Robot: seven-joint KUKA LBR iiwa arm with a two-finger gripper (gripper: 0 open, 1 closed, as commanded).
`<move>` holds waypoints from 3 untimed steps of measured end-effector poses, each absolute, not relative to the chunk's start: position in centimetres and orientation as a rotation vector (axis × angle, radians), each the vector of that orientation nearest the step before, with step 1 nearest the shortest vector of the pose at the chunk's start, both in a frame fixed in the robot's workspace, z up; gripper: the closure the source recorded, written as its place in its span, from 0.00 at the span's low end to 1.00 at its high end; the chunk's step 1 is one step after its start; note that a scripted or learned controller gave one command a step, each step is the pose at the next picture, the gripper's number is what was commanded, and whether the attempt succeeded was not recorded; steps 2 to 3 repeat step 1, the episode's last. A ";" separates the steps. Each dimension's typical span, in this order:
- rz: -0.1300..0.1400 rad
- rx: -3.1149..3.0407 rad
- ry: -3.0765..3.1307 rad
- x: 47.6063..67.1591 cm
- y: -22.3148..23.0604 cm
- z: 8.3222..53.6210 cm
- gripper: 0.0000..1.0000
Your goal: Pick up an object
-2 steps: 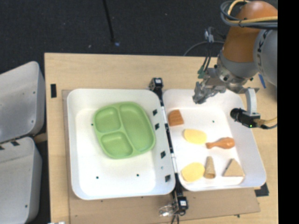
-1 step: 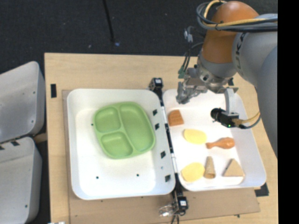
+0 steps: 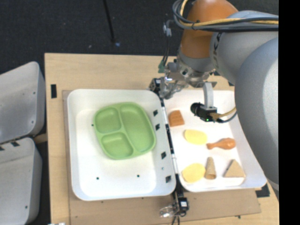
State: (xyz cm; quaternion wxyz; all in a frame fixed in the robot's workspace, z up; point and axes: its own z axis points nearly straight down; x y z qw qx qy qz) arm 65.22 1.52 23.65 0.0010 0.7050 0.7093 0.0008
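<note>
Green tray [image 3: 124,131] in left bin, food bits right, claw [image 3: 168,86] over divider, grip state unclear.

You see two white bins [image 3: 75,125], one green divided plate [image 3: 124,130], and six food pieces [image 3: 195,136].

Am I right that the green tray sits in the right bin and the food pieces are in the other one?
Not quite. The camera view shows the green tray in the left bin; the food pieces lie in the right bin.
</note>
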 end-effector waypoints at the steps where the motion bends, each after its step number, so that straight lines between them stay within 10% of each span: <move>1: 0.003 2.214 2.227 65.8 6.2 23.1 1.00; 3: 0.003 2.214 2.227 65.8 6.2 23.1 1.00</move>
